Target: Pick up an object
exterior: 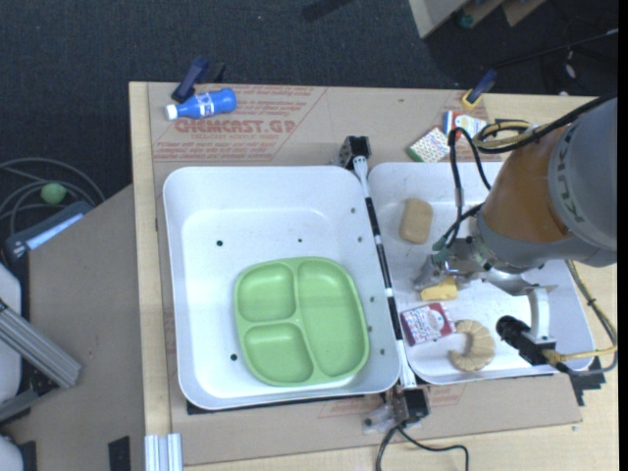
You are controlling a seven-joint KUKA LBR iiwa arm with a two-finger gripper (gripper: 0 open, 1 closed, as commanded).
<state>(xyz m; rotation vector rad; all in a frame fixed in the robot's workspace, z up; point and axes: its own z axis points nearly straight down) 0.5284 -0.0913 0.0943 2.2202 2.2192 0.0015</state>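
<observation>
The green plate (299,320) looks like smooth plastic; the white bins (196,224) are shiny; the bench (147,263) looks wooden.

Left bin (196,263): green three-compartment plate (299,320), toward its front edge. Right bin (412,361): tan block (416,220) near the back-left corner; yellow piece (439,289) at the gripper (449,264); maroon packet (424,323) and croissant-shaped item (473,345) along the front edge.

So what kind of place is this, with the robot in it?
Probably a robot lab or workshop. The grey and orange arm reaches over two white bins on a wooden bench, with cables lying on dark carpet. A green divided plate sits in the left bin.
</observation>
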